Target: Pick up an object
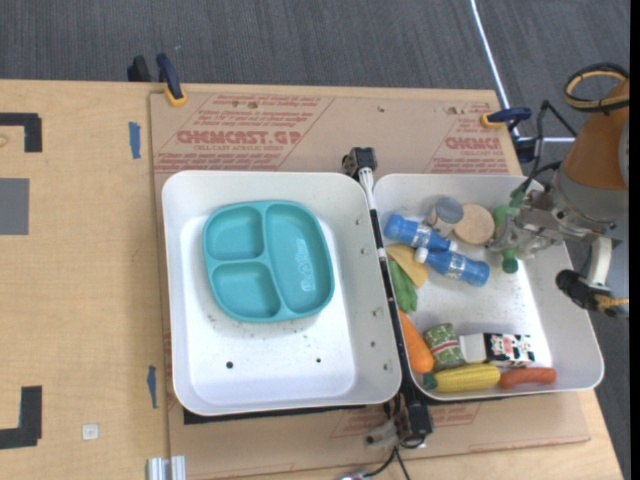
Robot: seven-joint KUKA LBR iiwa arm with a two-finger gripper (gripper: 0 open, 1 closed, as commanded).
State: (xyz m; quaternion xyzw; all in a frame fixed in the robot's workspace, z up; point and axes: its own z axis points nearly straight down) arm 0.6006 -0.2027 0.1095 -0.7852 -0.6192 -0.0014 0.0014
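Note:
The right bin point(560, 313) holds several objects. Two blue bottles point(407, 230) point(459, 265) lie near its middle, with a tan wooden disc point(476, 225) and a grey round piece point(446, 211) behind them. A yellow piece point(402, 259) and a green vegetable point(406, 290) lie by the left wall. An orange carrot point(417, 343), a green can point(441, 339), a yellow corn cob point(465, 377), a black-and-white box point(511, 348) and a red piece point(526, 375) sit along the front. My gripper point(517, 234) hangs low over the bin's right rear, just right of the wooden disc, with small green bits point(510, 264) beside it.
The left bin point(190, 348) holds a teal divided plate point(268, 260). A black clamp point(360, 160) sits at the top of the seam between the bins. The arm's orange band point(598, 148) and cables stand over the right bin's far right edge. Cardboard lies under both bins.

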